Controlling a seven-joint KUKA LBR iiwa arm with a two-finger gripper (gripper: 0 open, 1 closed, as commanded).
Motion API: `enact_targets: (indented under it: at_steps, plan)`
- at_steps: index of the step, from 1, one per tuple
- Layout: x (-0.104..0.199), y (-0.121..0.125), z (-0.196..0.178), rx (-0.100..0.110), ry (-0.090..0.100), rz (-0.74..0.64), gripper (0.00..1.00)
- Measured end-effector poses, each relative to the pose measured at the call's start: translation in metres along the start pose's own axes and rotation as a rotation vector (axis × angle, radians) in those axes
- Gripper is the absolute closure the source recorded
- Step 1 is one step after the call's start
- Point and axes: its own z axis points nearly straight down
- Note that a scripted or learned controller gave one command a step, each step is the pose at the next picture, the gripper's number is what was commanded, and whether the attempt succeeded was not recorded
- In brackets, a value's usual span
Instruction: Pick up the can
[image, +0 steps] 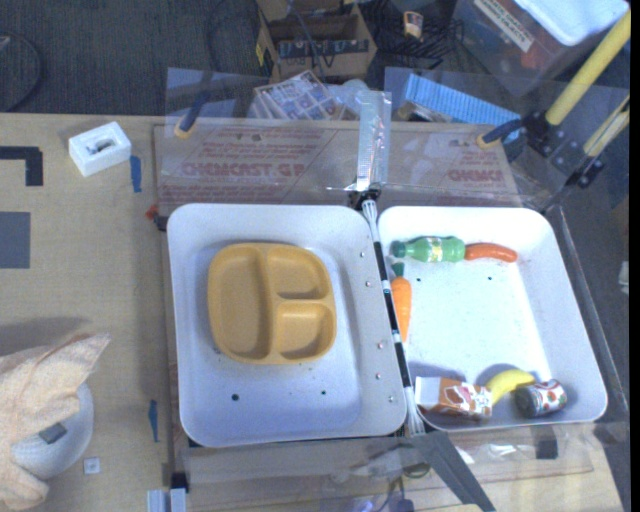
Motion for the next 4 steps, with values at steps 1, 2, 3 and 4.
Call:
enact_targets:
  at_steps: [1, 2, 3, 4]
  plan:
    - [0.0, 0.0, -0.054, 0.0, -0.003, -0.367, 1.0]
    - [-0.011, 0.009, 0.048, -0.004, 0.002, -0.947, 1.0]
    - [-0.023, 0.004, -0.053, -0.002, -0.003, -1.24, 1.0]
    - [0.001, 0.0, -0.052, -0.01, 0.001, -1.723, 1.0]
